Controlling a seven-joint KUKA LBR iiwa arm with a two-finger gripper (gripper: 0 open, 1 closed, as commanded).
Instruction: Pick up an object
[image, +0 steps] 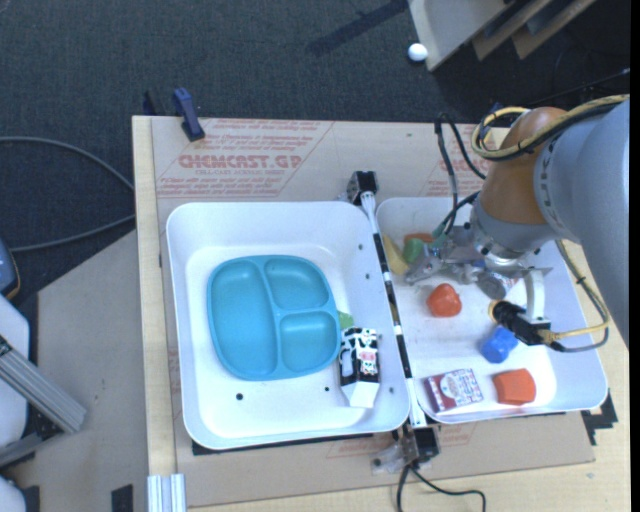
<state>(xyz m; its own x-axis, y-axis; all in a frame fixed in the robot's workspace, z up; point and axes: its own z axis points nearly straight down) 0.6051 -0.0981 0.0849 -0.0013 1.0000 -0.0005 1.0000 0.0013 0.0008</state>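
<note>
The big grey arm (590, 170) with its orange band (520, 170) comes in from the right and bends down over the right white bin (590, 385); its claw (470, 262) hangs low near the back of that bin; I cannot tell if the claw is wide or narrow.

Nearest in this bin lie a red and white flat packet (453, 389) and an orange block (515, 386), side by side by the front wall; a little blue block (497, 345) sits just behind them; a small round red toy (444, 300) lies just in front of the claw, not touching it; a yellow and green toy (408, 250) sits by the claw's left side.

In the left white bin (200, 420), a black and white cow carton (360, 365) lies beside a blue plastic plate with three parts (272, 316).
</note>
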